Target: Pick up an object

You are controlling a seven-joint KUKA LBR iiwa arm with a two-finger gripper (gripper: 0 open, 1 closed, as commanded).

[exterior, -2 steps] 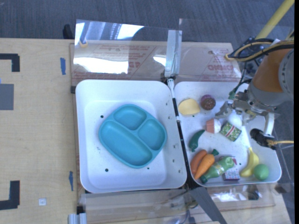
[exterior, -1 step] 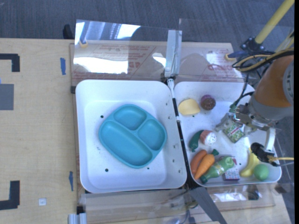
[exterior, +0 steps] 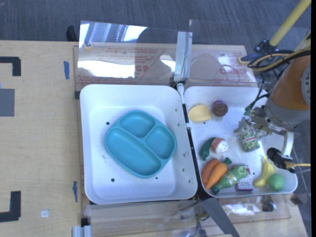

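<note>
1. Grey carpet lies beyond the wooden bench (exterior: pixel 39 132), which bears two shallow white bins side by side, with clear panels standing along their far edges.
2. Lying in the left bin (exterior: pixel 94 102) is a blue divided plate (exterior: pixel 140 143), near the bin's middle.
3. Every loose object sits in the right bin (exterior: pixel 232 95). A yellow wedge-like piece (exterior: pixel 199 113) and a dark red ball (exterior: pixel 219 108) lie toward its far left corner. A green-and-white vegetable (exterior: pixel 213 146) sits along its left side.
4. Two carrots (exterior: pixel 214 172) lie near the front left corner, touching a green bottle-like item (exterior: pixel 233 176). A small purple-and-white block (exterior: pixel 245 184) rests just beside it at the front edge.
5. A banana (exterior: pixel 267 171) and a green ball (exterior: pixel 276 181) sit together in the front right corner.
6. From the right the arm (exterior: pixel 291 90) reaches in, and its gripper (exterior: pixel 250 130) hangs over the right side of this bin.
7. A small green-printed packet (exterior: pixel 250 140) appears just under the gripper. I cannot tell whether the gripper grasps it, or how wide it stands.
8. My reading is that the pick is at the grasp stage: the gripper is at a candidate object, but no lift is evident.
9. What remains, as I judge it, is a secure grip and a clear rise above the bin floor.
</note>
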